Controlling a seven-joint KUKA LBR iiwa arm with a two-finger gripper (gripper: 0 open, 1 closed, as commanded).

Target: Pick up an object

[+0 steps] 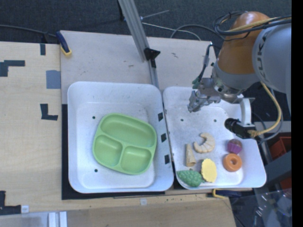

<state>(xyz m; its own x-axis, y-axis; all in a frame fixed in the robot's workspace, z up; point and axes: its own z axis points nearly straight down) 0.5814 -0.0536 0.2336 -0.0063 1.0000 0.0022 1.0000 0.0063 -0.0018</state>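
Note:
My gripper (195, 104) hangs over the upper left part of the right bin (177, 103), with nothing seen between its fingers. Below it in the same bin lie a tan croissant-shaped piece (205, 143), a beige stick (190, 155), a yellow piece (209, 170), a green broccoli-like piece (190, 178), an orange ring (232, 162) and a purple piece (234, 146). All of them sit well below the gripper, apart from it.
The left bin (78, 126) holds a green three-compartment plate (125, 143). A slanted metal pole (135, 25) runs down to the bins' upper junction. The arm's grey and orange body (246, 46) looms over the right bin's upper right.

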